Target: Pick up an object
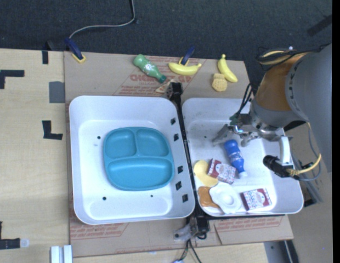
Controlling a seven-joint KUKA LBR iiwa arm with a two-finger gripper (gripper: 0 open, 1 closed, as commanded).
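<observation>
So the arm (279, 92) comes in from the right and the gripper (236, 135) is parked over the upper middle of the right bin (200, 109). Its 2 fingers (220, 136) are spread apart with nothing clamped between them, 1 pointing out to the left and the other angled down toward the right. Just below the fingers, close to the tips if not touching, is a blue bottle (233, 155) with a white cap, lying on its side. Further below and to the left of the fingers there's a red and white packet (221, 171), butted up against the bottle, and beside that a round yellow piece (201, 171). Lower still, near the front wall of the bin, sit a brown bun-looking thing (208, 198), a white fried egg toy (225, 198) and a 2nd red and white carton (255, 198). Way off to the left of the fingers the left bin (85, 147) holds a blue divided plate (139, 158). Above the fingers, outside the bins on the cardboard (104, 75), there's a green bottle (149, 68), 2 bananas (184, 68) (227, 70) and a small yellow corn-like piece (219, 83).
</observation>
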